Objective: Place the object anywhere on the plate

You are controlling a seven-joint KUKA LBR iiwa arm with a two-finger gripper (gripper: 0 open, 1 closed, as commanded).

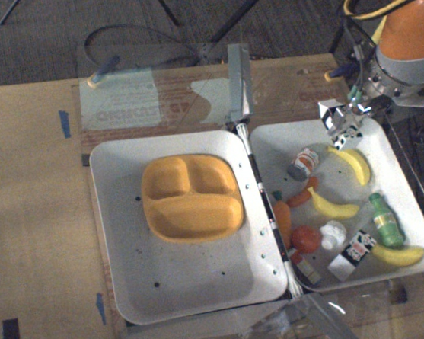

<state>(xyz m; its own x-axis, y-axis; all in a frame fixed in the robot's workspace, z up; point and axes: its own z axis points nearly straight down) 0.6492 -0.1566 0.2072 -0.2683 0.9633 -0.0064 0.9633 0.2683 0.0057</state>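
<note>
An orange divided plate (192, 198) lies in the left bin (133, 274), toward its back. The right bin (411, 202) holds the loose objects: a small can (303, 163), three yellow bananas (355, 164) (332, 207) (397, 255), a carrot (282, 219), a red tomato (306, 238), a green bottle (385, 220), a small carton (353, 253) and a white lump (332, 233). My gripper (342, 124) hangs over the back of the right bin, just behind the upper banana and right of the can. Nothing shows clearly in its grasp.
A metal divider (254, 190) runs between the two bins. The grey arm with its orange band (407, 26) comes in from the upper right, with cables around it. Brown bench surface lies left of the bins.
</note>
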